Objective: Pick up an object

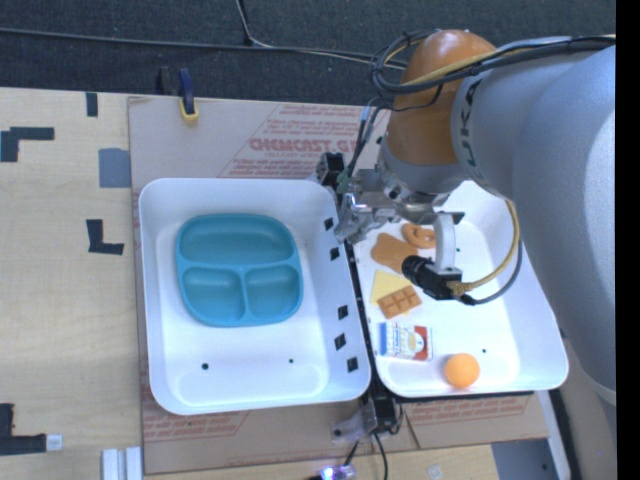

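Though probably light, hard and quick to roll, take the orange ball across its widest part, low in the right bin near a small carton and a yellow waffle piece. Note blue divided plate in left bin. Cannot tell state of gripper, spread or pressed together.

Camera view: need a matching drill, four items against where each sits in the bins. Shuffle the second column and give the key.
Things:
1. blue divided plate
2. orange ball
3. red-and-white carton
4. yellow waffle piece

Places:
A. right bin, just above the carton in the view
B. left bin
C. right bin, lowest in the view, right of the carton
D. right bin, left of the ball, below the yellow piece

Pairs: 1-B, 2-C, 3-D, 4-A
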`<control>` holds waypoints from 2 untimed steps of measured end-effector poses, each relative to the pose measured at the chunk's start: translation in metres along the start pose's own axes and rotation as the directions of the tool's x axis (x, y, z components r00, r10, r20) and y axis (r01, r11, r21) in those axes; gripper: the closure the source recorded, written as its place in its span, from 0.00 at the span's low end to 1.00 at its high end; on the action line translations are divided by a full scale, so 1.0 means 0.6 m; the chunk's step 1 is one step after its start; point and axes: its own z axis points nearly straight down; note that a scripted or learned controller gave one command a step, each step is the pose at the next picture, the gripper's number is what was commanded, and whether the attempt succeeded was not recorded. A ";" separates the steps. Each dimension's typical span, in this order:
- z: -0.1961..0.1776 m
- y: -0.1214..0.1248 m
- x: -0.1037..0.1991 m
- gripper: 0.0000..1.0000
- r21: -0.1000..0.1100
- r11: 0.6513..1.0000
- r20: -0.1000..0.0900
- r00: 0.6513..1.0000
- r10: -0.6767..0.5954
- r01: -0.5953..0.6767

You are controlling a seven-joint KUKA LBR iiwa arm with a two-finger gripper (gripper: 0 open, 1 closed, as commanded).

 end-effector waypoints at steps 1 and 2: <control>0.002 0.027 0.069 1.00 0.000 1.000 0.000 1.000 0.000 0.000; 0.002 0.026 0.065 0.00 0.001 1.000 0.001 1.000 0.003 -0.003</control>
